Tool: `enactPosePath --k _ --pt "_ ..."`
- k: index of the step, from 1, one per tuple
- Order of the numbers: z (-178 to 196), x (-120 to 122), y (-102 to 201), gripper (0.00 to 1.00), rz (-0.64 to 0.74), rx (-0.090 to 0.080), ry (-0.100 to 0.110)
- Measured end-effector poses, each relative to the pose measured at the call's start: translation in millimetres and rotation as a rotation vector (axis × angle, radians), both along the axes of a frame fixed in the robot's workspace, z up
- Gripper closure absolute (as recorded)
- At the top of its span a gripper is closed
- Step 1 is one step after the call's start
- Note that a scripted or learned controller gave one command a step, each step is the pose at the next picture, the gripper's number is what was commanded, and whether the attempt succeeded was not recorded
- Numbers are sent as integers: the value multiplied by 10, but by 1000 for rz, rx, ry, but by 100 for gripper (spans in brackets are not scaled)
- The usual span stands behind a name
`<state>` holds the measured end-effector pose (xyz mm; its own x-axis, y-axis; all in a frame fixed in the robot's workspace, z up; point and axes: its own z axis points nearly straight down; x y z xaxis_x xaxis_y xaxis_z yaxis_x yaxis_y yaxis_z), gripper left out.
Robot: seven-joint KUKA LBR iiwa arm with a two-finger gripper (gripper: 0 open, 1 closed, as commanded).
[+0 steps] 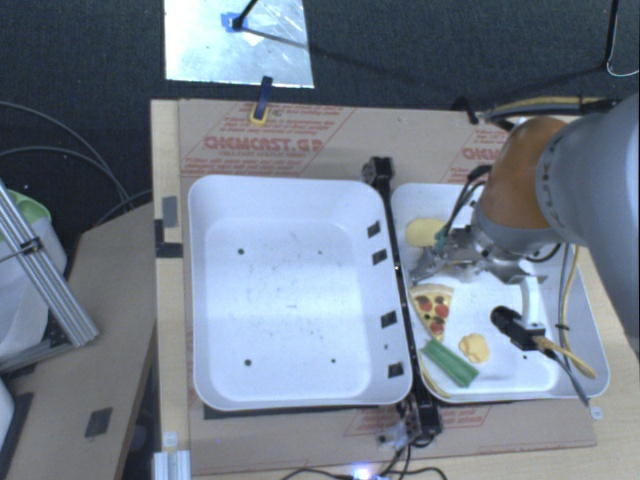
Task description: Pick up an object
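Camera view gave you the arm [560,183] reaching in from the right over the right bin [580,363], its orange band sitting above the wrist. You had the hand [437,260] low inside that bin, near its left wall, but from this angle you could not tell how it was set or whether it had hold of anything. Just above and left of the hand lay a pale yellow object [423,232], partly hidden by the wrist. Just below the hand lay a toy pizza slice [433,308], flat on the bin floor. Further toward the near edge you had a green stick-shaped piece [449,363] lying at a slant, with a small yellow lump [474,346] just beside it on the right. A black fitting [512,326] on the arm hung over the bin floor to the right of those pieces, with a yellow cable [568,353] trailing past it. The left bin [290,293] sat alongside, joined to the right one by a black strip of clips [385,258]. Both bins rested on a cardboard sheet [290,138] covering the tabletop [165,148].
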<state>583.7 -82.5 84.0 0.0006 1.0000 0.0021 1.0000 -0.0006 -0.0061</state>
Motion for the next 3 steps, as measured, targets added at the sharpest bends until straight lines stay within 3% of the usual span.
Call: enactPosePath --k 1,2,3 --pt "10 183 -263 0 1 -3 -10" --pt "12 487 8 0 7 -2 -11" --pt "1072 -270 807 0 8 0 -14"
